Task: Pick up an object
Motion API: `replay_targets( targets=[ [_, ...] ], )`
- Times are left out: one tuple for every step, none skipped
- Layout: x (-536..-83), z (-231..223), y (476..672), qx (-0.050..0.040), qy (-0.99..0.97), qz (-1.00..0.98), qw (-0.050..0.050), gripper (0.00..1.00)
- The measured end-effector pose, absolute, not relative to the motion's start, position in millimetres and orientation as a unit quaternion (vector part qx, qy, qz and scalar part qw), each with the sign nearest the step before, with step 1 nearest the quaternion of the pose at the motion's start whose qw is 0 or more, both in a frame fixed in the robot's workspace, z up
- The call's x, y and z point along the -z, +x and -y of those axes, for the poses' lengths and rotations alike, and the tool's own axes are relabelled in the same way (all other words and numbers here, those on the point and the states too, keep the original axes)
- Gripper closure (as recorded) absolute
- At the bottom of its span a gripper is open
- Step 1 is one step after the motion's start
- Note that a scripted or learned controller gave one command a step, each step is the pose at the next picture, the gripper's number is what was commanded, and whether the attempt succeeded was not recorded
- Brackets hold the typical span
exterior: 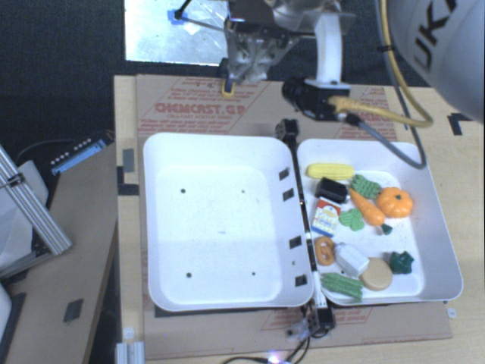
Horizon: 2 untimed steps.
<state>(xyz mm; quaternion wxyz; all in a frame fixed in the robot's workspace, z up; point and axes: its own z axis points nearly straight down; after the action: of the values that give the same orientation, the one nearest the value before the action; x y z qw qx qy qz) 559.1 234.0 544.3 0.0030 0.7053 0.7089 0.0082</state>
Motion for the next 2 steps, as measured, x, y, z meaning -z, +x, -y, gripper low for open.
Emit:
replay_targets(
  targets=[
    [-396,-234,508.6,0.0068,0.706,-0.708,-0.003,1.00],
    [-509,-234,485.7,-0.0064,0.705,-0.709,0.001,1.00]
  ],
)
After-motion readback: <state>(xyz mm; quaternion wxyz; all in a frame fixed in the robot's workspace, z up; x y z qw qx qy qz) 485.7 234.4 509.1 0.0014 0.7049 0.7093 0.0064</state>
